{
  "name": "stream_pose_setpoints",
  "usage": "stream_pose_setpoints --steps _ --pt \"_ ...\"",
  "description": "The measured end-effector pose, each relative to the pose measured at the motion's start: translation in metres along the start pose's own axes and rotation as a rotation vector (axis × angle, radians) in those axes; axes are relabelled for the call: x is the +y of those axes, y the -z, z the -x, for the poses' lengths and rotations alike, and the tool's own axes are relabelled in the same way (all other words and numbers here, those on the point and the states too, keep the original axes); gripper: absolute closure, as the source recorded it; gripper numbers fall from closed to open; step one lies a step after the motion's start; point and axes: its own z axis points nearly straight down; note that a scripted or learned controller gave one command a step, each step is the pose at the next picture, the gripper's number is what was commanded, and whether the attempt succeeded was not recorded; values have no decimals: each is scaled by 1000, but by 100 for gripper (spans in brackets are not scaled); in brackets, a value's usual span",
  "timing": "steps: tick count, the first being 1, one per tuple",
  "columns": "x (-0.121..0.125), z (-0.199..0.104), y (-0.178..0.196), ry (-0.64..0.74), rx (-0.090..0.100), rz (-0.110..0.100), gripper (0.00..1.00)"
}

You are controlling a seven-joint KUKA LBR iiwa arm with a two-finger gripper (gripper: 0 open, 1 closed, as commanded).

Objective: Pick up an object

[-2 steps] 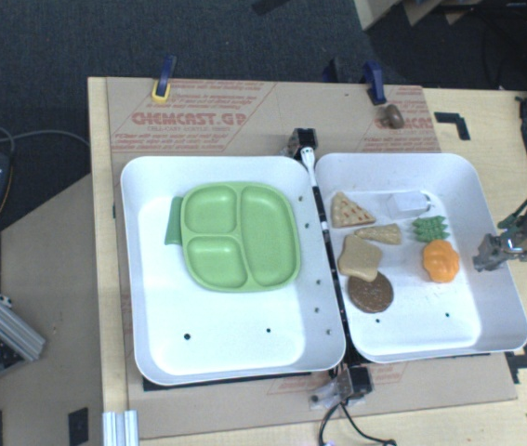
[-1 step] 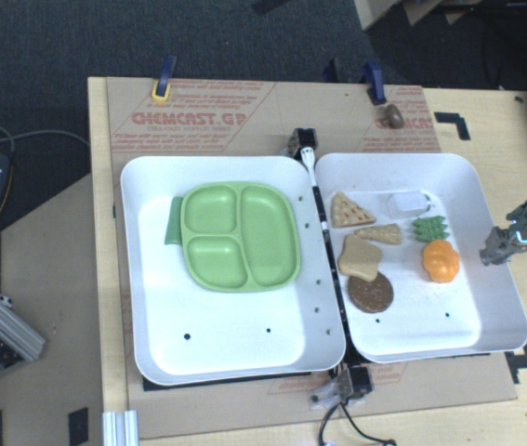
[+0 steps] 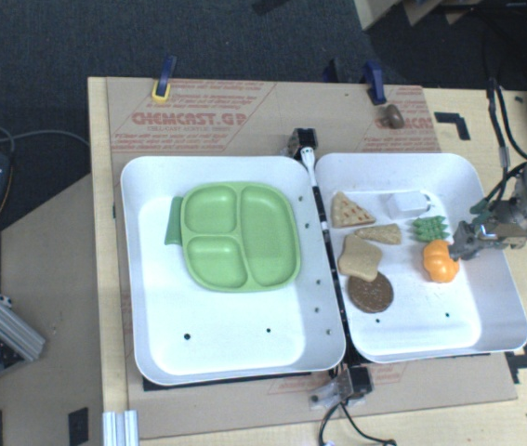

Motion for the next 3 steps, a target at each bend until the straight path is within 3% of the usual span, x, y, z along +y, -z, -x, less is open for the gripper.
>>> stream_pose_setpoints --steps 3 --pt "47 -161 -18 -1 -1 0 100"
